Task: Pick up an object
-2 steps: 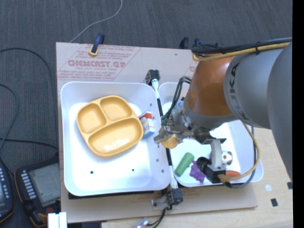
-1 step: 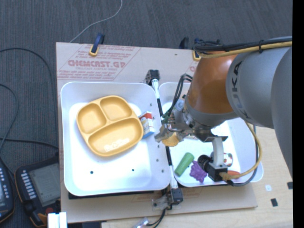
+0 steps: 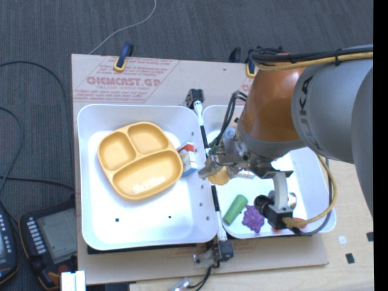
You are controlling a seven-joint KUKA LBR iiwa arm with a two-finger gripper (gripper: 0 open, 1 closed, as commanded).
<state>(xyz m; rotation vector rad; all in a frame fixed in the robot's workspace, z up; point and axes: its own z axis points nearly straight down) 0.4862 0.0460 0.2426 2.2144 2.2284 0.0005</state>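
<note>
where the dark grey carpet shows around it, a pale board table [image 3: 109, 77] printed with red lettering carries two shallow white bins, with black cables trailing over the floor and a handheld controller [image 3: 36, 241] lying at the near left. the left bin [image 3: 103, 223] holds a yellow divided plate [image 3: 140, 159] and a small white and red box [image 3: 189, 156] at the plate's right. the arm [image 3: 303, 108] covers most of the right bin [image 3: 315, 174], and the pincer [image 3: 218, 168] sits low at the divide between the bins, over a tan object too hidden to name; whether it is apart or together, i cannot tell. a green cylinder [image 3: 235, 208] lies in the right bin's near left, its long axis running near-left to far-right, beside a purple grape bunch [image 3: 253, 218].
</note>
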